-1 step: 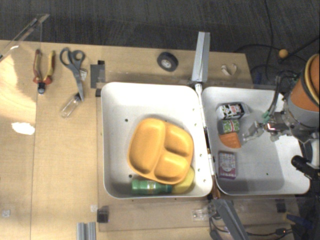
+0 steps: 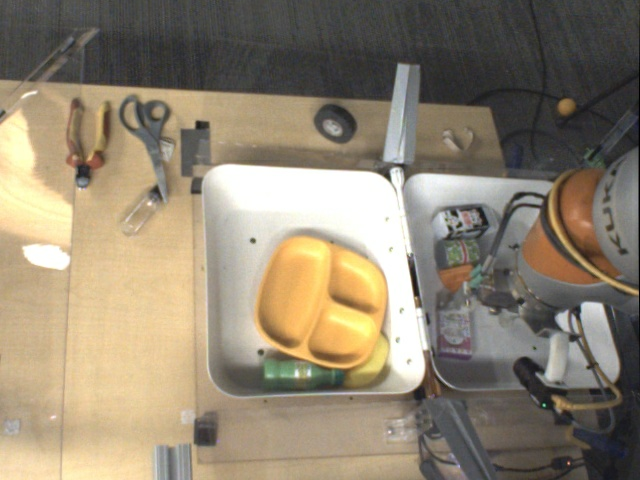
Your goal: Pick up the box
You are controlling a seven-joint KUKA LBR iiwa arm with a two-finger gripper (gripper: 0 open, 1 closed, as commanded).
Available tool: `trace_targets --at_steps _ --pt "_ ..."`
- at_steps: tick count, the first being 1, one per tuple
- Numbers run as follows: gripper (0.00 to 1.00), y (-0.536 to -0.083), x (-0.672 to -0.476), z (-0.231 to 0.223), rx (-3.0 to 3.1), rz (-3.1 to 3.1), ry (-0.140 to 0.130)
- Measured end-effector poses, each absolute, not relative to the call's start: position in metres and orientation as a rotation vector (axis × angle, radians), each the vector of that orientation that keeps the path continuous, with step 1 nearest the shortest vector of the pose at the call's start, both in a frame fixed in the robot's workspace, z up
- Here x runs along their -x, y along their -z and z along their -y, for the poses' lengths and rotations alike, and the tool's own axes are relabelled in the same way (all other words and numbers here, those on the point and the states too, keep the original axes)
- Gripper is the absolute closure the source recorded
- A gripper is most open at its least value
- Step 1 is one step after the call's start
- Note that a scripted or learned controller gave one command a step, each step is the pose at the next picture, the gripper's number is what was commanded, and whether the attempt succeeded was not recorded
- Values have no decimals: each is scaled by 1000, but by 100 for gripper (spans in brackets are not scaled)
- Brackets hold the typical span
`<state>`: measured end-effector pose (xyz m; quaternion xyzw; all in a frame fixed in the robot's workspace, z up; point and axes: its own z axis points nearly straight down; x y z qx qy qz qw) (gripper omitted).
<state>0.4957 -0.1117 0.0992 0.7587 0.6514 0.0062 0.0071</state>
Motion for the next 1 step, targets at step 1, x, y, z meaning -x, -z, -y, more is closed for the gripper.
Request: trace_targets --at_steps 1 --pt "0 -93 -495 87 -2351 -2049 -26"
